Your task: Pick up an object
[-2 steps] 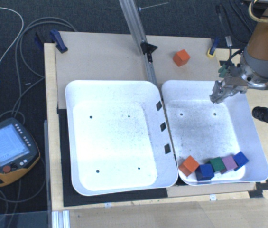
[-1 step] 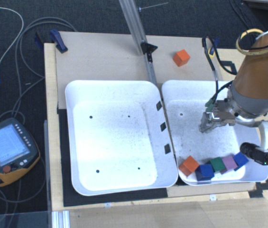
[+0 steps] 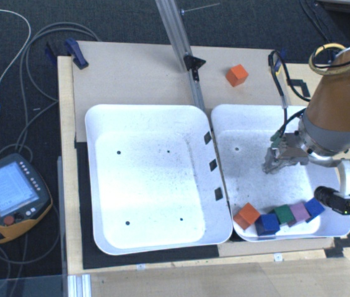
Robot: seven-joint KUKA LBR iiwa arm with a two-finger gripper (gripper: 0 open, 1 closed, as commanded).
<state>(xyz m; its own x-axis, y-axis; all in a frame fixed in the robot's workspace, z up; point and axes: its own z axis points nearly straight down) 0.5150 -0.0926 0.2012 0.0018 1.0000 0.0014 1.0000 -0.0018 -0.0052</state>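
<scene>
1. Camera view, pincer: the grey arm with its orange band (image 3: 339, 98) comes in from the worktop's right edge, and the pincer (image 3: 275, 163) sits low over the middle of the right shallow white plastic bin (image 3: 249, 125). Nothing lies between its fingers; whether they are spread or closed cannot be told from this slant.

2. Camera view, things to pick: a row of small cubes lies along that bin's front wall, touching or nearly so: an orange cube (image 3: 246, 215), a blue cube (image 3: 267, 224), a green cube (image 3: 284, 215), a pink cube (image 3: 299, 211) and another blue cube (image 3: 315, 207).

3. Camera view, the deciding relation: the row lies toward the worktop's front edge from the pincer, clearly apart from it. The green cube looks nearest, so the reach would probably go frontward.

4. Camera view, elsewhere: a lone orange cube (image 3: 237, 75) rests on the bare worktop near the back edge, outside both bins.
</scene>
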